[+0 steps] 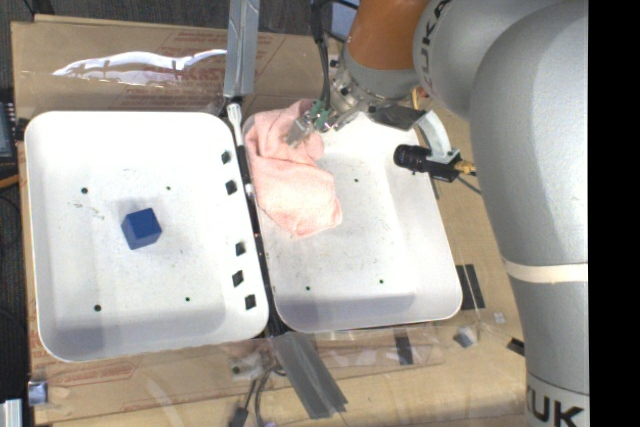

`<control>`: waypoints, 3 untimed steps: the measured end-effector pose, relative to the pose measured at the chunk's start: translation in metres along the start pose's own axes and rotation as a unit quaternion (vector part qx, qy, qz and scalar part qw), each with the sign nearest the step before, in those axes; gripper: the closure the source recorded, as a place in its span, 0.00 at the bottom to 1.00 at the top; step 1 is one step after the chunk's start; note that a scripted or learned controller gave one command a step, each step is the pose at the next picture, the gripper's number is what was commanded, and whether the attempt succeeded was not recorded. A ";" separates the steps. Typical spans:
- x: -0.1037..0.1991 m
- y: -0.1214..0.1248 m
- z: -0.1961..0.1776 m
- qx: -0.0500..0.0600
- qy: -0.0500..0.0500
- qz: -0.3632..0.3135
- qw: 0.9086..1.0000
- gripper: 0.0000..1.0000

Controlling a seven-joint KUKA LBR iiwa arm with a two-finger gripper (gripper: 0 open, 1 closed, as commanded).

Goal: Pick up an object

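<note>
The gripper [306, 128] is down at the far left corner of the right bin [400, 245], pressed into the top of the pink cloth [292, 180]; from here I cannot tell how its tips stand or whether they have caught any fabric. The cloth lies crumpled against the divider. A blue cube [142, 227] sits in the left bin [60, 215]

Grey arm with orange wrist band [385, 10] entering from the right, bent downward; gripper [308, 127] lowered near the far-left corner of its reach.
</note>
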State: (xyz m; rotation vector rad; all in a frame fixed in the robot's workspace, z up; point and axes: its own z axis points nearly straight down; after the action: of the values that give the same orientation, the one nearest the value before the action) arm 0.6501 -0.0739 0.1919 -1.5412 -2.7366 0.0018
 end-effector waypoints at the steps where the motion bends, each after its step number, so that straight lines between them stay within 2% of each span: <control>1: 0.000 0.008 -0.052 0.001 0.000 0.023 1.000 1.00; 2: -0.039 -0.015 -0.052 0.000 0.000 0.075 0.997 1.00; 3: -0.001 -0.014 0.002 0.002 0.001 0.102 0.995 1.00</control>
State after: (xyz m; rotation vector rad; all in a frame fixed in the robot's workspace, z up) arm 0.6386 -0.0823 0.1900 -1.8097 -2.5624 0.0053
